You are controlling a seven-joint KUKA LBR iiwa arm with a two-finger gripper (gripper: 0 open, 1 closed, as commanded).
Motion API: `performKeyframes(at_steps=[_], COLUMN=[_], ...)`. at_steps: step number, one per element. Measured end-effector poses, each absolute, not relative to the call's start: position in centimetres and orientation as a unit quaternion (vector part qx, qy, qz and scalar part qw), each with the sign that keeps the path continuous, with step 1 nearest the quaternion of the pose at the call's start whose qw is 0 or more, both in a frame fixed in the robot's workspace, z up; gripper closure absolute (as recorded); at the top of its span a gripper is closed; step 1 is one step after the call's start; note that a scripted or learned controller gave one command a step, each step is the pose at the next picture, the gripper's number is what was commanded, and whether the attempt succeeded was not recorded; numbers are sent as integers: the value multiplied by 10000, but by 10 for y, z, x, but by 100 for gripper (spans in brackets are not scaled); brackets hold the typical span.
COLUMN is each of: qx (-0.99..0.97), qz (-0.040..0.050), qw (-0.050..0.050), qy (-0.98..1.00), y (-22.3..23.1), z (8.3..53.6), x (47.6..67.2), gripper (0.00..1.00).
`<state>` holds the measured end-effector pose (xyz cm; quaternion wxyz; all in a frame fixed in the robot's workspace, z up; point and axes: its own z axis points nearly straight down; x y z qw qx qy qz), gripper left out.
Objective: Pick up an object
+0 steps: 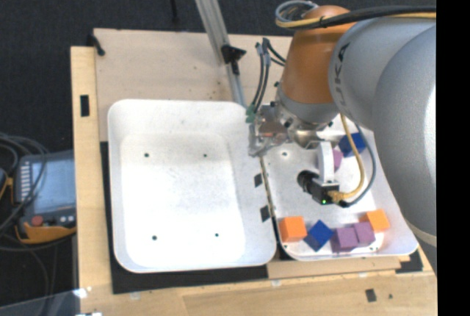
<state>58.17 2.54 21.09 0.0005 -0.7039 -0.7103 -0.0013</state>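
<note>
The gripper [263, 134] hangs over the upper left corner of the right bin [290, 186], close to the wall beside the left bin [176, 182]. Its degree of opening cannot be told, and nothing is seen in its hold. Candidate objects lie well apart from it along the bin's lower edge. The orange block [293, 228] looks the best choice, having bare floor on its left, so the gripper should centre over it and descend straight, clear of the blue block [319, 234] just beside it.

Wooden bench [154, 65] with left bin [176, 160], right bin [288, 176].
</note>
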Motion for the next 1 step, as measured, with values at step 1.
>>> performKeyframes(at_steps=[1], qx=[-7044], qz=[-15], qw=[2], qy=[-7098], y=[73], z=[228], x=[583], gripper=[100])
